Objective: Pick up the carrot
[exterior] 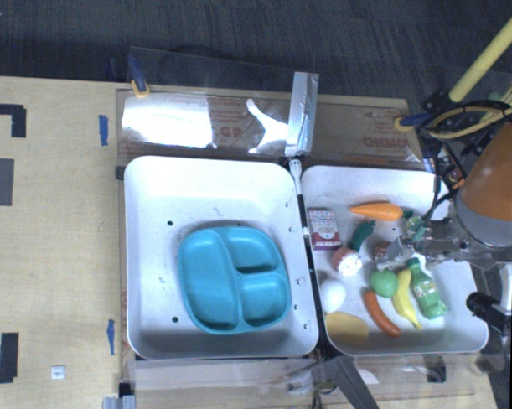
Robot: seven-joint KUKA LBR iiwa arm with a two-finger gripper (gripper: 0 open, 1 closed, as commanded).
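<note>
I am reaching in over the right bin [457, 339], and my gripper [399, 251] is hanging low among the toy foods near the bin's middle, just above a green round piece [384, 283] and beside a green bottle [425, 294]. The metal parts are blurring together against the clutter, so I cannot tell whether the gripper is wide or narrow, and I am seeing nothing held in it. The carrot [376, 210] is lying on its side on the bin floor toward the far wall, orange body pointing left, its green top turned toward my wrist; it is near the gripper but apart from it. A longer orange-red piece [380, 313] is lying near the front beside a banana [406, 304], and I am judging that it is not my target. So, as I am reading it, the pick is not yet made: I am needing to shift toward the far wall, line up across the carrot, close on it and lift.
</note>
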